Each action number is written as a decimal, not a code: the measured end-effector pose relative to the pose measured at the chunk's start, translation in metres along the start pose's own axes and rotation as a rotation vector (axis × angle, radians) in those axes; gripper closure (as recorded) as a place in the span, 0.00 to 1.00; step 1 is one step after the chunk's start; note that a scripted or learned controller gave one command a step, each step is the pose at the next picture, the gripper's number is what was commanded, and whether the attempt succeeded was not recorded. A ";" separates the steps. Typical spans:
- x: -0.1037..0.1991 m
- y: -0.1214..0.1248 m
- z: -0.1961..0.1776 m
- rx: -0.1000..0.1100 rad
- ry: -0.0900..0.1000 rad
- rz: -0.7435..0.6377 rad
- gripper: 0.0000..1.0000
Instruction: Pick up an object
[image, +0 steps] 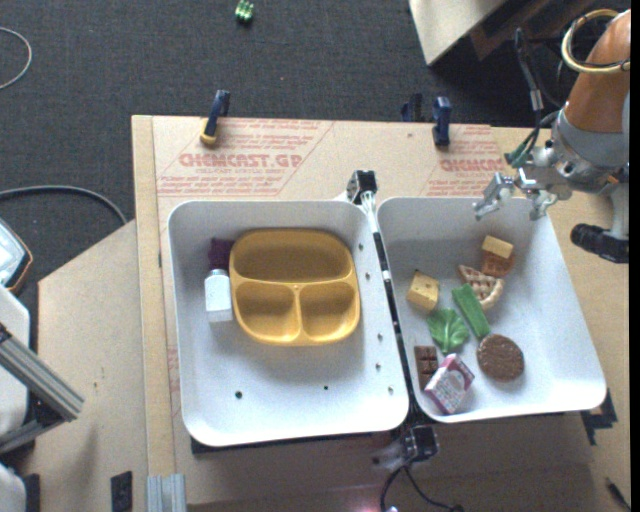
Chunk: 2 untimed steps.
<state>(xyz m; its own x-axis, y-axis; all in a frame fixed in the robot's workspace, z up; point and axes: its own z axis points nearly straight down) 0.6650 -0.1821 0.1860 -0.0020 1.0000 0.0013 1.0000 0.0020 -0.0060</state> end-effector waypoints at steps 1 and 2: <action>0.006 0.008 0.056 0.001 0.001 -0.001 0.00; 0.007 0.008 0.104 0.000 0.000 -0.001 0.00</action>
<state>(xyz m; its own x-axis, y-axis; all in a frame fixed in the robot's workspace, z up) 0.6724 -0.1748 0.0817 -0.0026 1.0000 0.0014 1.0000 0.0026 -0.0061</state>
